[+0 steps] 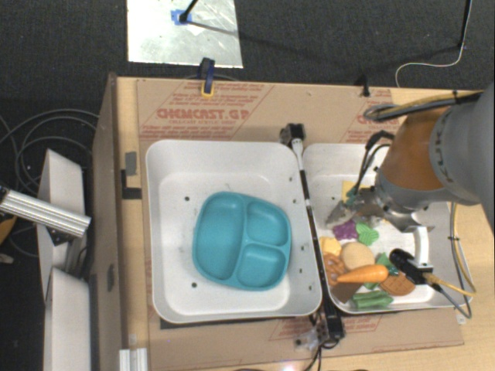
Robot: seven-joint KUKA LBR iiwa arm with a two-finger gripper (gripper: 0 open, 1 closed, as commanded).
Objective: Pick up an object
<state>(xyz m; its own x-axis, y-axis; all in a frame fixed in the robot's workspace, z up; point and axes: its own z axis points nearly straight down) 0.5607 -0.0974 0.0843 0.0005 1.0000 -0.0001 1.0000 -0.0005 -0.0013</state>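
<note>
gripper (349, 205) was down over purple toy (346, 229) in right bin (325, 161); nothing lifted, jaw state unclear, pick pending.

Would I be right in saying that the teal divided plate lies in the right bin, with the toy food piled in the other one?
Not quite: the camera view shows the teal divided plate in the left bin, and the toy food piled in the right bin.

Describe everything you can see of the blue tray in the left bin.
The blue tray is a turquoise, smooth, plastic-looking plate with rounded corners, split by raised ridges into one large compartment and two smaller ones. It lies flat, face up and slightly rotated, on the floor of the left bin, towards its right wall. Its compartments hold nothing.
</note>
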